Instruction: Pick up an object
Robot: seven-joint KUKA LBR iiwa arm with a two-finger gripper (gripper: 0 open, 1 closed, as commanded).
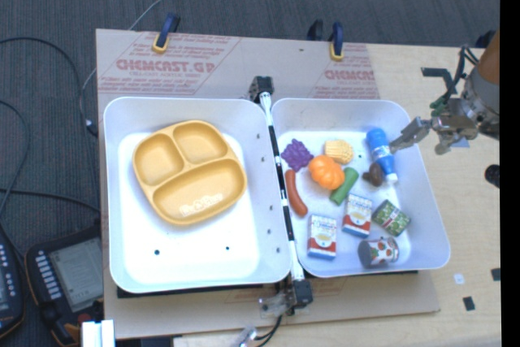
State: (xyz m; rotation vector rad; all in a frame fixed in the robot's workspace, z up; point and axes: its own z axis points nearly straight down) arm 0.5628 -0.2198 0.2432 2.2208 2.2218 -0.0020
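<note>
Toys fill the right shallow white plastic bin (422, 199), among them a blue-and-white plastic bottle (380, 152) near its far right wall. We see the grey two-finger gripper (424, 134) above that wall, just beside the bottle, fingers spread around nothing.

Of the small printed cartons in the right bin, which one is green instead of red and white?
The green carton, lying tilted nearest the bin's right wall. The other two cartons are white with red print and sit to its left.
</note>
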